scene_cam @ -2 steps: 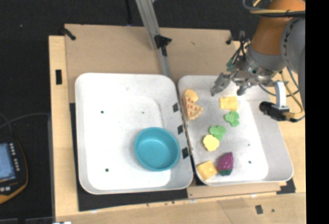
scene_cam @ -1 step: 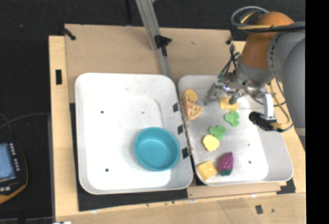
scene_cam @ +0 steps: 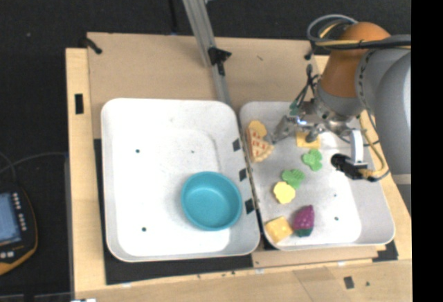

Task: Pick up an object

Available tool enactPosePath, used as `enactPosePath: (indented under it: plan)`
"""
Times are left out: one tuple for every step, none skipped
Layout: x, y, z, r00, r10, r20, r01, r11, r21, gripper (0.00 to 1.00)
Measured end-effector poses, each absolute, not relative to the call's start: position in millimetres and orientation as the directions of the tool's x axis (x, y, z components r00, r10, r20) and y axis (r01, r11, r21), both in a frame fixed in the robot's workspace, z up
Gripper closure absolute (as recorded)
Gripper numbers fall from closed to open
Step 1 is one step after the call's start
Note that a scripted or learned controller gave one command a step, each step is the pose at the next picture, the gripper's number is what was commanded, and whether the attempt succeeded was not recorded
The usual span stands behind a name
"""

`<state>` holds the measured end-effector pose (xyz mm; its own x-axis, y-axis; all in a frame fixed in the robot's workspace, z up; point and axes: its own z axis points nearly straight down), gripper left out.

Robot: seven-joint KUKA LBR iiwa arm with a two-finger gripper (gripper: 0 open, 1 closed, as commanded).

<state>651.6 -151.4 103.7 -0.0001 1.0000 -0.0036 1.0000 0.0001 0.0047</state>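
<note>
The left bin [scene_cam: 138,127] lies mostly open; a blue bowl [scene_cam: 210,199] takes up its near right corner. The right bin [scene_cam: 360,214] is crowded: a waffle [scene_cam: 259,141] leans at its left wall, green pieces [scene_cam: 311,159] and a yellow piece [scene_cam: 284,192] sit mid-bin, a purple toy [scene_cam: 303,219] beside a yellow block [scene_cam: 278,228] near the front. The arm [scene_cam: 360,86] covers its far right corner.

Bowl [scene_cam: 208,200] in left bin [scene_cam: 124,120]; toy foods [scene_cam: 294,200] in right bin [scene_cam: 370,214].

No legible text or labels.
</note>
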Motion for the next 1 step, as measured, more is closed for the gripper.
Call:
enactPosePath:
  plan:
    - [653.3,-152.0,117.0,0.000,1.000,-0.004,1.000,0.000,0.011,1.00]
